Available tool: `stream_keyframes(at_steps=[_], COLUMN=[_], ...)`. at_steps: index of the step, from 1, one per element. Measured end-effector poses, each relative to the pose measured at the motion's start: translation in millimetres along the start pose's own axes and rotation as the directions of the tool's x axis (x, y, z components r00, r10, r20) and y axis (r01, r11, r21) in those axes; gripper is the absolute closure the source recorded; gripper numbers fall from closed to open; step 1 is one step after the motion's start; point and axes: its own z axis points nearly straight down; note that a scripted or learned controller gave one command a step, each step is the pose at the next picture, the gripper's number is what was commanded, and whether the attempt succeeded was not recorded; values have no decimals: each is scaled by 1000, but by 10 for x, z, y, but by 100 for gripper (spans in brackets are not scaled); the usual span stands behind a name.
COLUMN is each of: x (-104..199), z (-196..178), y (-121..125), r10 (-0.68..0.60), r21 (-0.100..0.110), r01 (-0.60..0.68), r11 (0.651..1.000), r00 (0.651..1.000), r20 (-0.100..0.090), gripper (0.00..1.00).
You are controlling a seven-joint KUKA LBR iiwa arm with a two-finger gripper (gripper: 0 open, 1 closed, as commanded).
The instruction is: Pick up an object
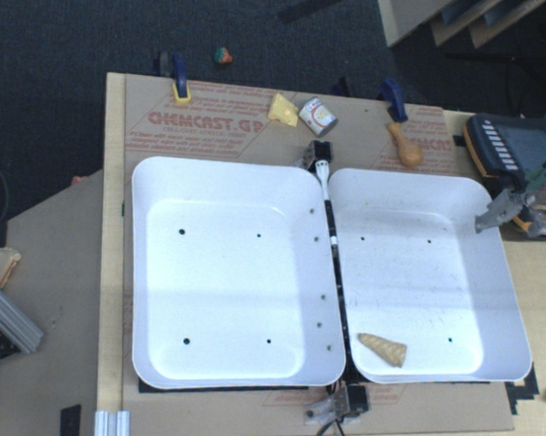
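A tan cone-shaped object (382,349) lies on its side near the front edge of the right bin (457,274). A grey piece that looks like the tip of my gripper (496,211) reaches in over the right bin's far right rim, well away from the cone and with nothing seen in it. The left bin (157,250) holds no object that I can make out.
Behind the bins on the board lie a yellow piece (283,111), a small white item (318,116) and an orange-handled tool (406,148). Blue clamps (180,73) (392,98) hold the board's back edge. A dark pendant (506,146) sits at the right.
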Motion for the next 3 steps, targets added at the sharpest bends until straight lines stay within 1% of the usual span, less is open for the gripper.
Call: stream_keyframes(at_steps=[1, 2, 3], x=[-3, -84, -89], z=[-111, -735, -2508], y=[7, -174, -540], r10=[-1, 1, 0], r21=[-4, -7, -20], r01=[1, -1, 0], r11=[1000, 1000, 1000], r00=[1000, 1000, 1000], r20=[2, 4, 9], gripper=[100, 100, 100])
